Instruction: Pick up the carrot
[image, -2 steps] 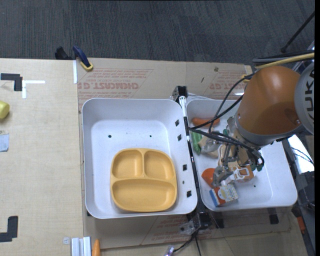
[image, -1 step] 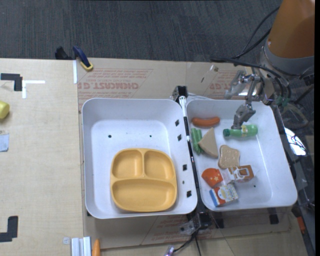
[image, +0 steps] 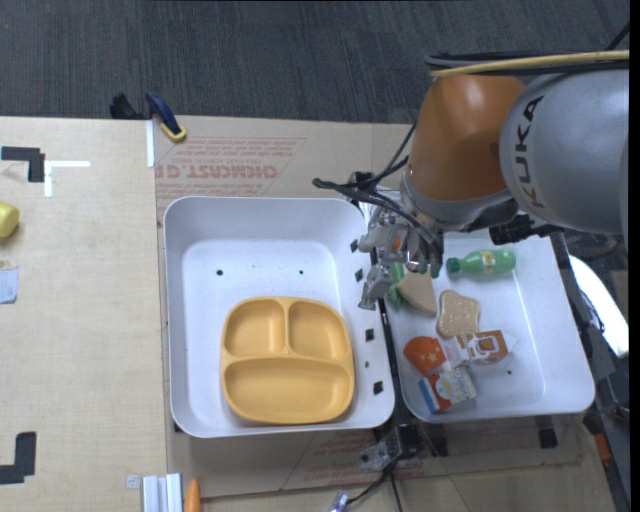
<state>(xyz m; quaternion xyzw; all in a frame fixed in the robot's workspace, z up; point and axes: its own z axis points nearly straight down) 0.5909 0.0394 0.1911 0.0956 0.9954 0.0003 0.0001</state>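
Hand (image: 392, 262), grip state I cannot tell, sits beside the green bottle (image: 482, 263); I risk snagging neighbouring toys there instead of carrot.

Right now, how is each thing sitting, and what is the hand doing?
hand: low at the right bin's left edge.
yellow plate: flat in the left bin.
green bottle: lying on its side.
toast slice: lying flat.
tomato: resting near the cartons.
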